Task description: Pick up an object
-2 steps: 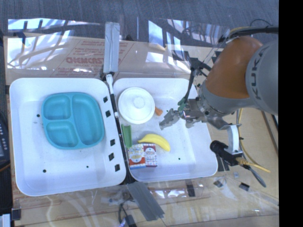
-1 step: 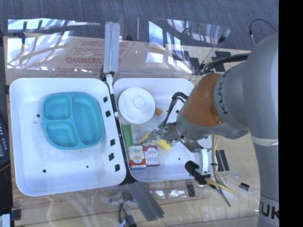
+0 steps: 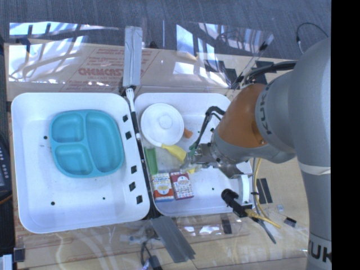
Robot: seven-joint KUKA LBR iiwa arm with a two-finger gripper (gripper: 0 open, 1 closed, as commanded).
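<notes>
In the right bin (image 3: 216, 204) lie a yellow object (image 3: 175, 151), a white round lid-like dish (image 3: 162, 124) with a small orange piece (image 3: 187, 133) beside it, a green stick (image 3: 151, 160) along the left wall, and two small red-and-white boxes (image 3: 173, 185) side by side near the front. The jaws (image 3: 193, 161) sit low just right of the yellow object and above the boxes, but whether they are spread or pinching anything cannot be told. The left bin (image 3: 34, 201) holds a turquoise divided plate (image 3: 87, 142), and both bins rest on the bench (image 3: 67, 66).
</notes>
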